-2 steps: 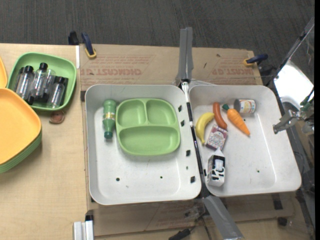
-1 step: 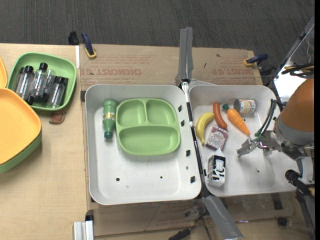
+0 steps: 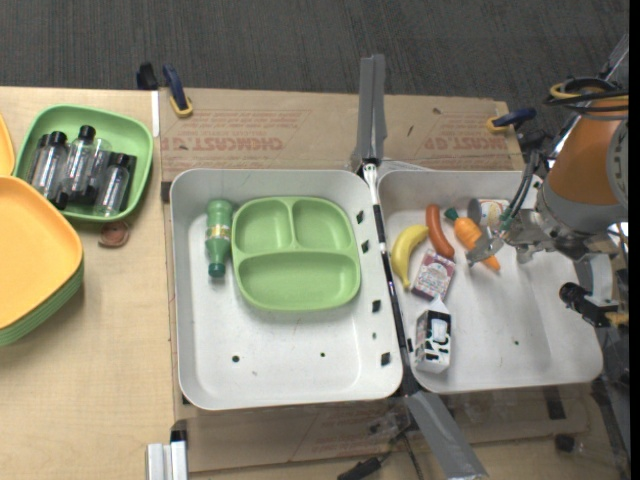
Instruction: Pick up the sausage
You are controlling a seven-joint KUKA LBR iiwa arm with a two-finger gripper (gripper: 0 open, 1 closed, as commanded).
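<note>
Now I hold my gripper (image 3: 487, 250) low in the right bin (image 3: 530, 363), just beside the carrot (image 3: 467, 232), because the sausage (image 3: 439, 230) lies close on the other side of it, between carrot and banana (image 3: 403, 251). Whether my gripper is spread or closed, I cannot tell. This bin also holds a pink packet (image 3: 433, 274) and a black-and-white carton (image 3: 433, 340). The left bin (image 3: 280, 368) holds a green divided plate (image 3: 295, 251) and a green bottle (image 3: 217, 236).
</note>
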